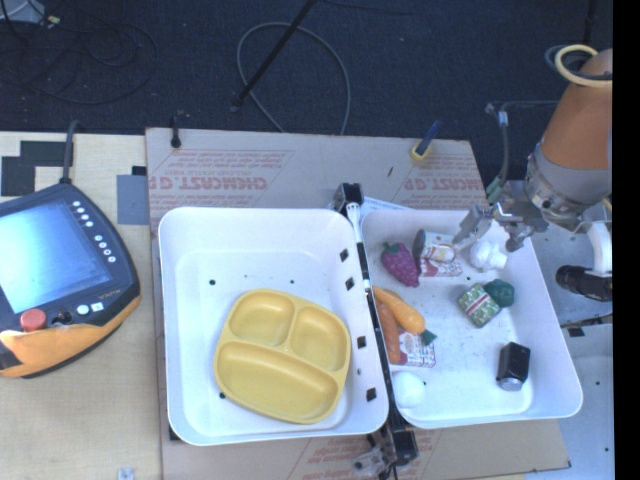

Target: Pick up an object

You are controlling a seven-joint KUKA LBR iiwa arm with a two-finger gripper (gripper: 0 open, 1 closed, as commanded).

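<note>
Two white bins sitting side by side: left bin (190, 230) holding one yellow divided plate (283, 353); right bin (556, 393) holding about eight small items, incl. carrot (400, 309), grapes (400, 264), black can (513, 365). Gripper (492, 230) hovering at far right, fingers spread, gripping nothing, white object (488, 255) lying just beneath.

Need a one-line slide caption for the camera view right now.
The hand hovers over a white object in the right bin, near purple grapes; a yellow divided plate fills the left bin.

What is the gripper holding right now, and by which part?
Cannot be told. The gripper is low at the right bin's far end, against a white object, but no grasp is visible.
</note>
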